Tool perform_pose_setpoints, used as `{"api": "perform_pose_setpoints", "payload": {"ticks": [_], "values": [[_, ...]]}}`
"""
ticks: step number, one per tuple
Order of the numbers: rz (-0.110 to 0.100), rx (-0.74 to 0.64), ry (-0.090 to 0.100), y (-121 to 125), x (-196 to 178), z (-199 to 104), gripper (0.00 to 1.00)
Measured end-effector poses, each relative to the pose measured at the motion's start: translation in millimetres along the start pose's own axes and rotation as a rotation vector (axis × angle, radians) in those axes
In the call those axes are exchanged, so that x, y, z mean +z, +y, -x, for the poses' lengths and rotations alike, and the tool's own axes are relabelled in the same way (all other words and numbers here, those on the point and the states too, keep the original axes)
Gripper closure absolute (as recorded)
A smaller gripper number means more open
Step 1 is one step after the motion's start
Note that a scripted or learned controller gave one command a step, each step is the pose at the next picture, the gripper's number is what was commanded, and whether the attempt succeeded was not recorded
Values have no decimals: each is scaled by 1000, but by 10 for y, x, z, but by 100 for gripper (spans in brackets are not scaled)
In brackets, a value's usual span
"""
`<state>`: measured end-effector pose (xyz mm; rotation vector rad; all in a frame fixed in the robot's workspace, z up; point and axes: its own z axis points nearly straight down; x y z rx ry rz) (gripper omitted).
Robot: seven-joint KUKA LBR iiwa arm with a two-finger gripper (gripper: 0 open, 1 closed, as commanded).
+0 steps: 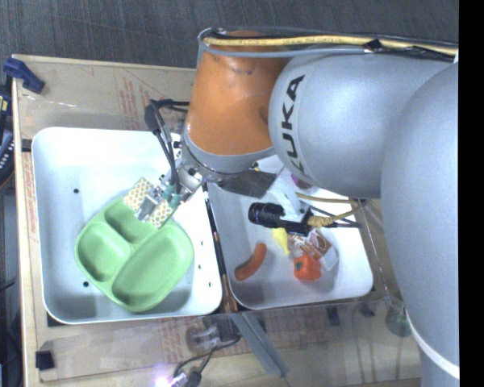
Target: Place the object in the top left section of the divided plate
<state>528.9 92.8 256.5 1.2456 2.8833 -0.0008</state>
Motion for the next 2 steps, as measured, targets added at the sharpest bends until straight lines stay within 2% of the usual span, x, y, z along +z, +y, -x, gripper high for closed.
{"api": "perform_pose_setpoints", "payload": {"ticks": [1,2], "values": [[-4,-224,3,401,434,-629,100],[-4,-224,2,400,433,-624,0]]}}
